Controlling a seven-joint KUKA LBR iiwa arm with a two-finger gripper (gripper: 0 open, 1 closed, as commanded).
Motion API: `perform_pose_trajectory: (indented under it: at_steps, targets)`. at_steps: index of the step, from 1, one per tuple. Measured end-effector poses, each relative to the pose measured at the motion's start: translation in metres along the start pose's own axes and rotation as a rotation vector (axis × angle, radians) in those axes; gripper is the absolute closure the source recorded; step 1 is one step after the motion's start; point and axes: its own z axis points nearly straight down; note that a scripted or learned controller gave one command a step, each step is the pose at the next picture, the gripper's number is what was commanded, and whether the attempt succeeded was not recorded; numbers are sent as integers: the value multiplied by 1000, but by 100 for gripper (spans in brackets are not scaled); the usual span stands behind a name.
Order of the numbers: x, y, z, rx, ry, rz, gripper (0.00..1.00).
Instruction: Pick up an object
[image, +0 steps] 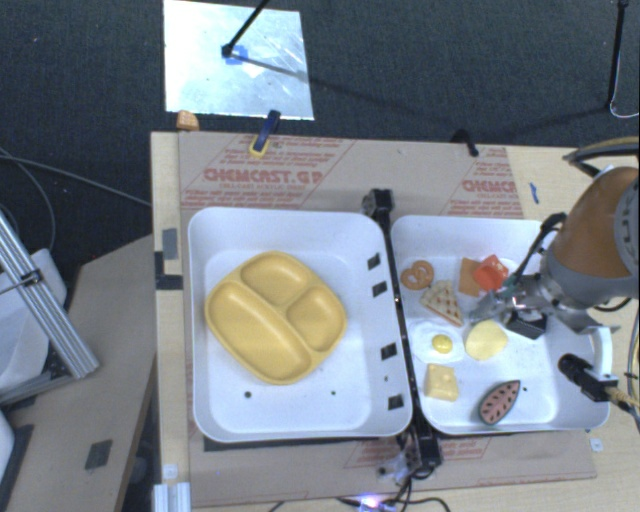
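The right bin (570, 405) holds several toy foods. A brown pretzel (417, 273) lies at its back left. An orange square slice (472, 276) has a red piece (492, 270) beside it. A waffle wedge (442, 302), a fried egg (440, 345), a pale yellow round piece (486, 341), a yellow cheese block (441, 382) and a brown-and-pink oval slice (498, 401) fill the rest. My gripper (508, 300) hangs low over the bin's middle, just right of the red piece and above the yellow round piece. Nothing shows as held.
The left bin (215, 400) carries a yellow divided plate (276, 316). The grey arm with its orange band (600, 225) covers the right bin's right side. A black part (585, 375) juts out near the right wall. A black divider with clips (390, 300) separates the bins.
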Motion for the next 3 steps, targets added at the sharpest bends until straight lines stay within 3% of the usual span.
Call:
perform_pose_trajectory:
  at_steps: [1,2,3]
  targets:
    - [-34,-65,-3,29,8,7,0]
    - [59,-39,-7,26,13,-9,0]
    - [118,8,-86,18,10,-9,0]
